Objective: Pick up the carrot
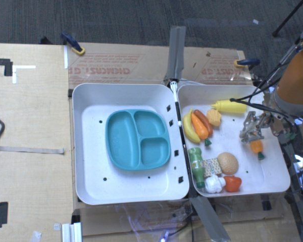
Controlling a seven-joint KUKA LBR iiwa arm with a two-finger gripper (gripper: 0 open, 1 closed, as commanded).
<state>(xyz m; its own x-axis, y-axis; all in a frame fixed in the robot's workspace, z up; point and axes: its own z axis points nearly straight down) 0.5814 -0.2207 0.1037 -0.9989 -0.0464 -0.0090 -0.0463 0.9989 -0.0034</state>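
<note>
Lying in the right shallow white bin (278, 183), near its left wall, I see the long orange plastic carrot (200, 124) with a small green stub at its lower end, slanting down to the right. It rests against the yellow plastic banana (189, 129) on its left, with a small tan ridged toy (214, 117) just beside its upper right.

A second, short orange carrot-like piece (256, 146) with a green tip sits farther right, directly under the metal two-finger gripper (251, 128); I cannot tell whether they touch or how the gripper stands.

On the brown cardboard sheet (111, 67) behind the bins I read mirrored red lettering, too unclear to spell out.

The left shallow white bin (86, 150) holds a teal divided plastic plate (138, 139).
</note>
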